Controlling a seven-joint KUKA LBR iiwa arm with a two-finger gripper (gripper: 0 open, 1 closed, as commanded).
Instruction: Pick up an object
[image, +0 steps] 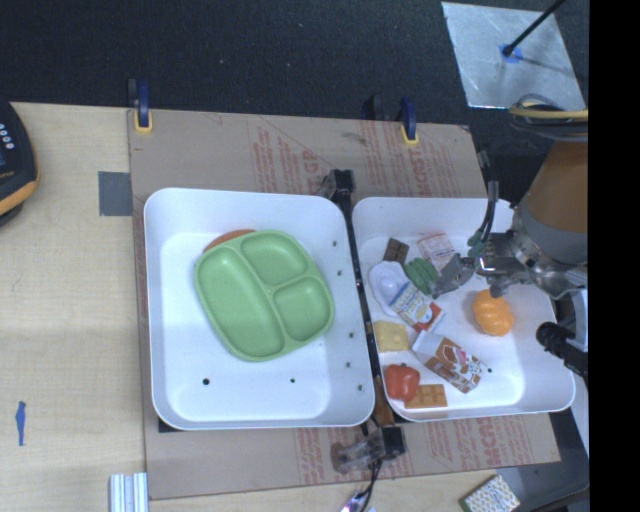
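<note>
The right bin holds several small items. Among them are an orange fruit, a red tomato, a cracker, a brown snack packet, a yellow block, a green piece and a brown bar. My gripper reaches in from the right and hangs over the bin's middle. It is open, with one finger beside the green piece and the other just above the orange fruit. Nothing sits between the fingers.
The left bin holds a green divided plate with an orange-red thing peeking out behind it. The arm's grey wrist and orange band cover the right bin's far right side. A black and yellow device lies at the bench's far left.
</note>
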